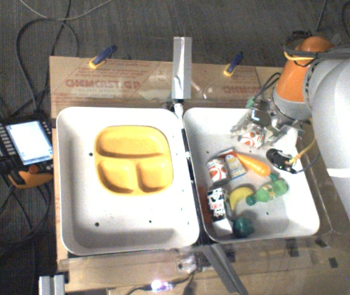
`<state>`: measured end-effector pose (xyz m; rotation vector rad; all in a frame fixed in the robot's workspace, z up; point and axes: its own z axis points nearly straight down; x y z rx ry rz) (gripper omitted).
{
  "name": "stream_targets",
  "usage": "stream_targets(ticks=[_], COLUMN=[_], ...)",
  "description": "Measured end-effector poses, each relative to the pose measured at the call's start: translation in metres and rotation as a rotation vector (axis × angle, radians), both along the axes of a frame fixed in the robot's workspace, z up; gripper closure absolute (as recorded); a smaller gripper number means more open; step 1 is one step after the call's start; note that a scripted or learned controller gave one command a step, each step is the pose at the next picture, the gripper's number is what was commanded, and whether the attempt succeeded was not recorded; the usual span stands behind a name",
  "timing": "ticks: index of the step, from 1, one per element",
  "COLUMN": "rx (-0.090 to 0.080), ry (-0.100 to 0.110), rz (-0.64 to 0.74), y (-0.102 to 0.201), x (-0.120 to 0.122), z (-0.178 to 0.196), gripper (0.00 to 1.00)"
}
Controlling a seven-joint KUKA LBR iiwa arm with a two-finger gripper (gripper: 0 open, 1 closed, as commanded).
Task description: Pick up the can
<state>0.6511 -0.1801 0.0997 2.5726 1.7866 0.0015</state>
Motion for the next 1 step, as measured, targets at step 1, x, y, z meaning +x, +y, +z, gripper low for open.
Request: stream_targets(ticks=[1], rx=[0.004], ry=[0.008], rz=[-0.162], y=[0.0405], x=[0.0096], z=[0.1119], gripper=[1.0])
